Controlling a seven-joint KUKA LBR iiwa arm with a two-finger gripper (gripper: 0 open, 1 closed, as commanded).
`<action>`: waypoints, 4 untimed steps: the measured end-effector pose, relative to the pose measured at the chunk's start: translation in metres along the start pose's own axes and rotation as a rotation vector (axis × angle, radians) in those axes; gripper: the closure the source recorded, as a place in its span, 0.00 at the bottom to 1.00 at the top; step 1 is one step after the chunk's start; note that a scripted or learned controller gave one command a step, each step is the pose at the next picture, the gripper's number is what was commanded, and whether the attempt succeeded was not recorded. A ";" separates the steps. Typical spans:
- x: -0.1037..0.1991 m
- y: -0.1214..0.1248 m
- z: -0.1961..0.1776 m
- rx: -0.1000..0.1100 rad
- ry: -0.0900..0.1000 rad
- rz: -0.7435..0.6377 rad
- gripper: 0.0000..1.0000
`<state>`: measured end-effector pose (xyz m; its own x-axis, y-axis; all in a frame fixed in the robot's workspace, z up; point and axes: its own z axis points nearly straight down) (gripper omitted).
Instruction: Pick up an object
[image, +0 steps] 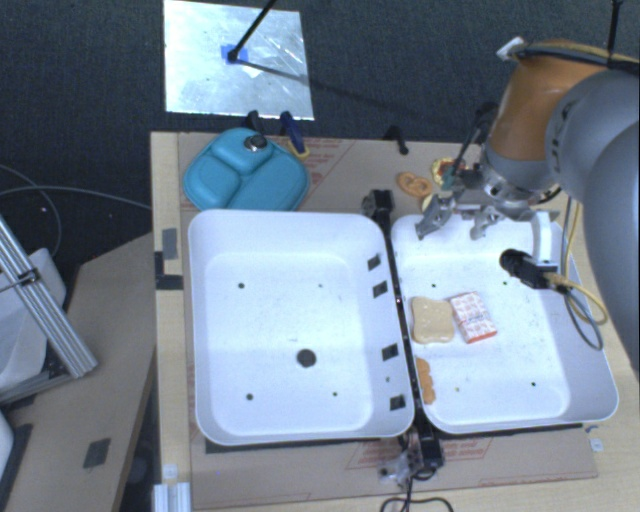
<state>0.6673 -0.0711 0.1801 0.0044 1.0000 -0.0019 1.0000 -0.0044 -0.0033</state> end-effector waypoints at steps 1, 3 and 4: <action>-0.016 -0.128 0.047 0.011 0.004 0.000 0.00; -0.018 -0.030 0.094 -0.005 0.003 -0.013 0.00; 0.003 0.005 -0.012 -0.018 0.001 -0.012 0.00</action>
<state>0.6723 -0.0683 0.1922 -0.0073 1.0000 -0.0008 0.9999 0.0073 0.0144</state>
